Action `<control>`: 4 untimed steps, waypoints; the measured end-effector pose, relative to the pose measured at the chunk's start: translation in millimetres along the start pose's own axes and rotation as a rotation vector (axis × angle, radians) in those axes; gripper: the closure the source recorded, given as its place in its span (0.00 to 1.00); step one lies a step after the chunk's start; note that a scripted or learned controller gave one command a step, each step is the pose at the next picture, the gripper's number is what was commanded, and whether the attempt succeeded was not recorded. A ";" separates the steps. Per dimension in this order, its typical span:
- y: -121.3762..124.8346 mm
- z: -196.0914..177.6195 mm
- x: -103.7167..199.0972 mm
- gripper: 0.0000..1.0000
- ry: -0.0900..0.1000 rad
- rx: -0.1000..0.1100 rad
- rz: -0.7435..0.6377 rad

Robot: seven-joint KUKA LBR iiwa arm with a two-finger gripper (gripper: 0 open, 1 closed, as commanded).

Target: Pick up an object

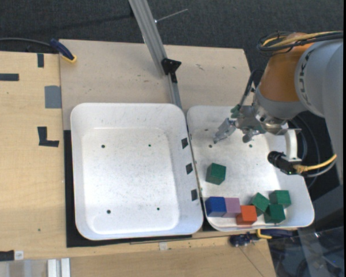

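Note:
My gripper point(234, 135) hangs over the far half of the right bin point(242, 160), open, with nothing between its fingers point(221, 135). A dark green cube point(216, 173) lies alone in the bin's middle, below and slightly left of the gripper. Along the near edge sits a cluster: a blue cube point(215, 206), a purple block point(232, 206), an orange block point(247, 214) and three green blocks point(274, 213). The arm comes in from the right with its orange band point(279, 79) above the wrist.
The left bin point(127, 166) sits beside the right one, their rims meeting. A slanted metal pole point(153, 33) crosses the bench at the back and ends near the bins' shared corner. Cables point(311, 165) hang at the right bin's right side.

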State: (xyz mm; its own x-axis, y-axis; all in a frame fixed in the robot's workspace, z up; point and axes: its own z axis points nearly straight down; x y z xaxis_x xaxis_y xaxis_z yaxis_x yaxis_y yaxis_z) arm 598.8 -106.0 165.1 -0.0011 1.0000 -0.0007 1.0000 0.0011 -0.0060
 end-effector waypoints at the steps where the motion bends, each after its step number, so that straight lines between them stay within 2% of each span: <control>1: 8.1 50.4 1.2 0.00 0.000 0.000 -0.001; 2: 7.2 75.3 1.9 0.00 0.000 -0.001 -0.001; 3: 7.7 63.9 3.1 1.00 0.001 -0.003 -0.002; 4: 4.4 20.8 0.9 1.00 0.001 -0.008 0.000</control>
State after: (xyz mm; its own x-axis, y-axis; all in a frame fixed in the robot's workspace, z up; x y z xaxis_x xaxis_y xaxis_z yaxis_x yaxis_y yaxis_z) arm 603.1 -105.1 144.3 -0.0008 1.0000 0.0001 1.0000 0.0008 0.0021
